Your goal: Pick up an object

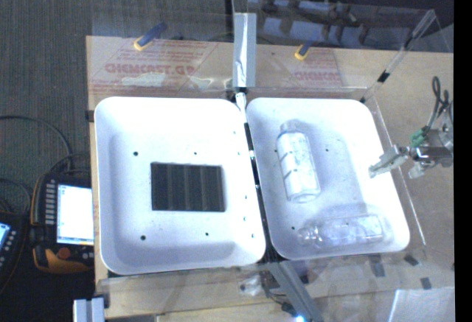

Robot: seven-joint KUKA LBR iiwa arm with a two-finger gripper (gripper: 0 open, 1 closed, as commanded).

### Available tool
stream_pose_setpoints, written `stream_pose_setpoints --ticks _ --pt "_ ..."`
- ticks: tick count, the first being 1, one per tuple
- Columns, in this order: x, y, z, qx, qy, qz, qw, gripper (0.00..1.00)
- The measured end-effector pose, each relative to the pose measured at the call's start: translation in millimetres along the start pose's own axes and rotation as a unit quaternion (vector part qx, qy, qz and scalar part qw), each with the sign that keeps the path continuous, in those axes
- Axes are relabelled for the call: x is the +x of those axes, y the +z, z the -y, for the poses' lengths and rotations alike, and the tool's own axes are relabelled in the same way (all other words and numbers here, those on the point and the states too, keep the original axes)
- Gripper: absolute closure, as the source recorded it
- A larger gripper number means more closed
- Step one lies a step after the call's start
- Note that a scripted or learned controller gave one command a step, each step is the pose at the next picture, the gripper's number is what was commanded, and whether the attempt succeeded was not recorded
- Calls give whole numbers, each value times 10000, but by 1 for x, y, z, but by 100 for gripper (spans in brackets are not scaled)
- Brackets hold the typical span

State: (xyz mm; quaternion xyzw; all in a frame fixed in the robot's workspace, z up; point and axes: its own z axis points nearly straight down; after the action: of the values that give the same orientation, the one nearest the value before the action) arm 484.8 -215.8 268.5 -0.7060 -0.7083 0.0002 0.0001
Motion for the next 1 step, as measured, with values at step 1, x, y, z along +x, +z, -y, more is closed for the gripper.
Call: stream_pose_setpoints --ticks 1 --pt "124 64 -40 -1 266 -4 9996 0"
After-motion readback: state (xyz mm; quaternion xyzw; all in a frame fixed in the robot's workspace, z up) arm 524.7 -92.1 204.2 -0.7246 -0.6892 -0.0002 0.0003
